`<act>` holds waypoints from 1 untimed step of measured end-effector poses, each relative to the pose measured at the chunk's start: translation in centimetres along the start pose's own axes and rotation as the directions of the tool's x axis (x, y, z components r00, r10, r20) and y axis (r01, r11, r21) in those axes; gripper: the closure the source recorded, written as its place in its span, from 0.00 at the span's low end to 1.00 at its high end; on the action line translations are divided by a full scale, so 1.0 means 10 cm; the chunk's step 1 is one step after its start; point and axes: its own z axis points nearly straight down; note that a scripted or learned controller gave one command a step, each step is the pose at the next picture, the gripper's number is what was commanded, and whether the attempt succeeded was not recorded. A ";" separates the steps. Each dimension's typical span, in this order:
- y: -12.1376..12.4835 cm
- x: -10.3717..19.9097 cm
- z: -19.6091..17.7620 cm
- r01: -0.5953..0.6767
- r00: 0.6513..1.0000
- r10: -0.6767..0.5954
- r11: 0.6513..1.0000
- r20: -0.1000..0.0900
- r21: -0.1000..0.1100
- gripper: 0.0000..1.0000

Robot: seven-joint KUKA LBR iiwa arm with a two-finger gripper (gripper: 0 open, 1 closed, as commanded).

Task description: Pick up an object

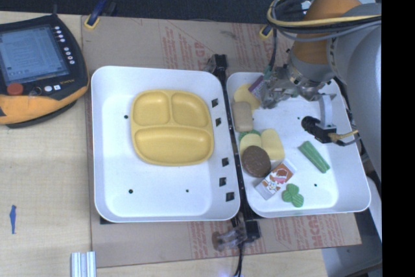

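Gripper (275,93) is positioned low over the upper-left corner of the right bin (343,198); its grip state cannot be determined. Small objects cluster along that bin's left side, including a brown disc (256,161). The left bin (110,185) holds a yellow divided tray (172,127).

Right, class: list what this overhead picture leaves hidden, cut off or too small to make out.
- Gripper: fingers hidden beneath the wrist, camera view.
- Purple item: mostly covered by the gripper.
- Small carton: print too small to read.
- Teach pendant: cut off at the left edge; screen text too small.
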 end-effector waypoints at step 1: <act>0.00 0.00 0.00 0.002 1.000 -0.002 1.000 0.000 0.000 0.00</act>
